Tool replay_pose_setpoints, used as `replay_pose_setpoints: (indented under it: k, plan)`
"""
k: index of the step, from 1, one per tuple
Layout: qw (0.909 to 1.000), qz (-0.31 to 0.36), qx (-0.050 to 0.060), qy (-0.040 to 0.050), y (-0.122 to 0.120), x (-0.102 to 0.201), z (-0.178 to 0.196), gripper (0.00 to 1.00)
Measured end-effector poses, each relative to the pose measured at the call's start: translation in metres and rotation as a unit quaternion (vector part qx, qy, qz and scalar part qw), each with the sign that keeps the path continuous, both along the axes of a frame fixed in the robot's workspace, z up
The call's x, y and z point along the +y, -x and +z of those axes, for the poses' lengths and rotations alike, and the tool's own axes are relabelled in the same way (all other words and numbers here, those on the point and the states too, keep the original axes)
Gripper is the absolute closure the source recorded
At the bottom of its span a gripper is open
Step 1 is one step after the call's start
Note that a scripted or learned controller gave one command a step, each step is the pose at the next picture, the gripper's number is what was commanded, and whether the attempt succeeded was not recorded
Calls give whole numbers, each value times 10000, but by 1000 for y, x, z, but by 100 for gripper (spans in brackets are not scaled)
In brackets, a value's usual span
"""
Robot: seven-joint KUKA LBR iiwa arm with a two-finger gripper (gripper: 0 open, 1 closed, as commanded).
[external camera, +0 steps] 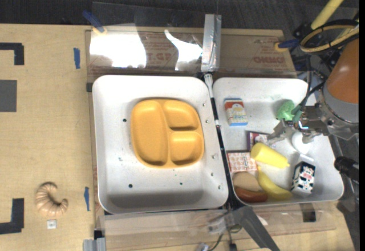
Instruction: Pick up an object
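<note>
- Near edge of right bin (328, 190): you've got the clutter pile — hot dog (249, 185), banana (272, 185), yellow block (268, 156), cow-print carton (304, 178), all touching or just beside each other. A grab here could snag two things or knock one away.
- Mid bin: gripper (297, 124) sits low by the right wall, green object (286, 110) just beside its tip. You can't tell if it's open or closed — too dark & small — and nothing is clearly held.
- Risk: the green thing is by the tip, not squarely under it, so closing may just push it off.
- Farther back: small red/white box (234, 112) stands alone — prob. the easiest pick.
- Left bin (108, 130): yellow divided tray (167, 132), well apart from the arm.
</note>
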State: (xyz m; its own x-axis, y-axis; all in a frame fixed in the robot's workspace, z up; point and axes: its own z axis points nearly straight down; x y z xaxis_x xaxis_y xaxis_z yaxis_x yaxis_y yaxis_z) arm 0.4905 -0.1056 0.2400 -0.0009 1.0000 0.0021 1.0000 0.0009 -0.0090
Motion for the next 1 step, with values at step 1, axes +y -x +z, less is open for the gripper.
replay_pose_setpoints:
  k: [1]
  plan:
    - [9993,-375,-5,5,-19,6,-131,0]
